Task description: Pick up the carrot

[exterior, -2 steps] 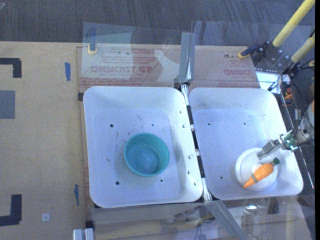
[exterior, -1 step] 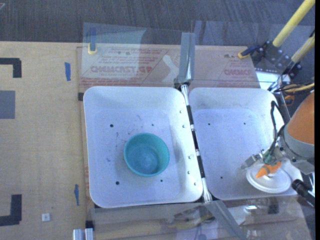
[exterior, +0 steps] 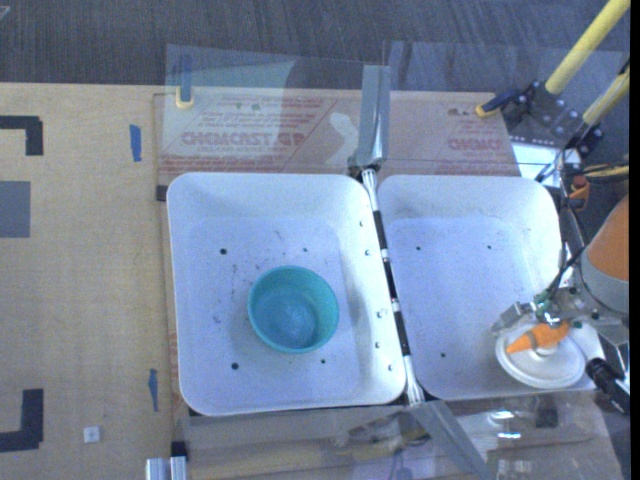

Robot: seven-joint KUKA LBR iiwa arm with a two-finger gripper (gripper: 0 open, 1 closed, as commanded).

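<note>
The carrot (exterior: 528, 341), small and orange with a bit of green at its top, lies on a white plate (exterior: 545, 370) in the front right corner of the right bin (exterior: 460, 268). My gripper (exterior: 548, 318) comes in from the right and hangs directly over the carrot's right end, very close to it or touching it. The grey wrist with its orange band (exterior: 612, 251) rises behind it at the view's right edge. The gripper body hides part of the carrot.
A teal bowl (exterior: 293, 309) stands in the left bin (exterior: 270, 218), front of centre. A raised divider (exterior: 385, 278) separates the two bins. Yellow-handled gear (exterior: 585, 43) sits beyond the right bin's far corner.
</note>
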